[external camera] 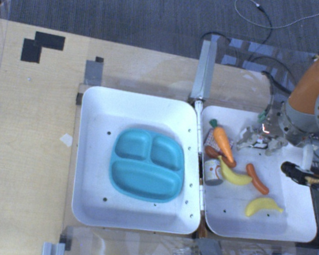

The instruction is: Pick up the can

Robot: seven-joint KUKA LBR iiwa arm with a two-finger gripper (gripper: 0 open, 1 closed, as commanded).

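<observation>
Where the carrot overlaps it, the can is partly hidden.

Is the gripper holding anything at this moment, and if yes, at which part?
Nothing is held. The gripper is above the right bin's far side, apart from the can, which lies at the bin's left wall beside the carrot.

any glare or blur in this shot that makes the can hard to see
In the camera view the can lies small and soft-edged against the right bin wall, partly covered by the carrot and banana; clear panels at the left and bottom edges show pale reflections, away from it.
</observation>
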